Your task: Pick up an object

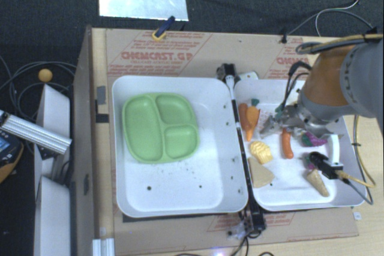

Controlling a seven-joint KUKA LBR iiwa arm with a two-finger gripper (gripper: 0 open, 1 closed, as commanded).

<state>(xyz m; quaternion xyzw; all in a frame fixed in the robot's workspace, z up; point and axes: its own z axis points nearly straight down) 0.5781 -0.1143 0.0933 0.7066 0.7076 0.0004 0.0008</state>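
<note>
Bent low from the right, arm (345, 84) poises gripper (270, 123) (grip indiscernible) beside carrot (249, 120).

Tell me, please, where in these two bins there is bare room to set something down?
Left bin: bare floor in front of the green divided plate, and a strip between it and the centre divider. Right bin: crowded with carrot, sausage, corn, cone and the gripper.

Two white bins (174, 204). One green divided plate (160, 127) in the left bin. Right bin: approx. seven toy foods (261, 151) (a carrot, a sausage, an ice-cream cone etc.). One arm (342, 81).
</note>
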